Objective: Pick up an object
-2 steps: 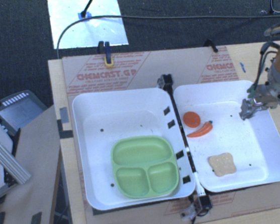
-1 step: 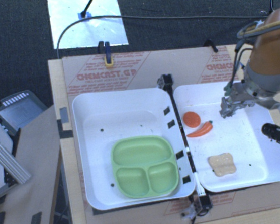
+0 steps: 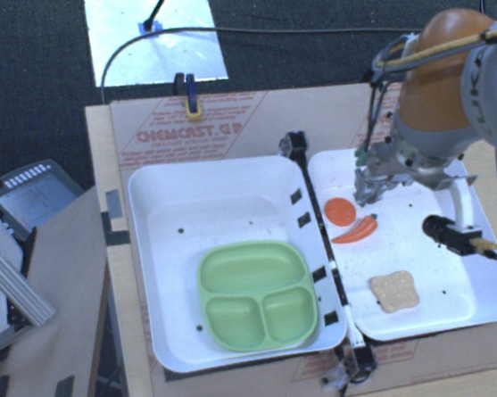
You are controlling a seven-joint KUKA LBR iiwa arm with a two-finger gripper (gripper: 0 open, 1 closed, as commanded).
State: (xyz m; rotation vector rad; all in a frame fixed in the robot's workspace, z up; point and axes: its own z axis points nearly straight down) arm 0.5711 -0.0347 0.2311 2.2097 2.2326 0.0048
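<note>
Camera view from above: the gripper (image 3: 369, 189) hangs low in the right bin (image 3: 486, 299), near its far left corner, and its dark fingers blur together, so I cannot tell whether they are spread or closed, and nothing can be made out between them. Just below and left of it lies a round red-orange piece (image 3: 340, 211), perhaps a tomato slice, apart from the fingertips. Just beyond that, nearer the camera, an orange-red chili pepper (image 3: 355, 231) lies touching or almost touching the round piece. Farther toward the camera on the same bin floor sits a tan slice of bread (image 3: 395, 291). Left of the gripper, across the black divider (image 3: 317, 230), the left bin (image 3: 156, 249) holds a green divided plate (image 3: 257, 294).
</note>
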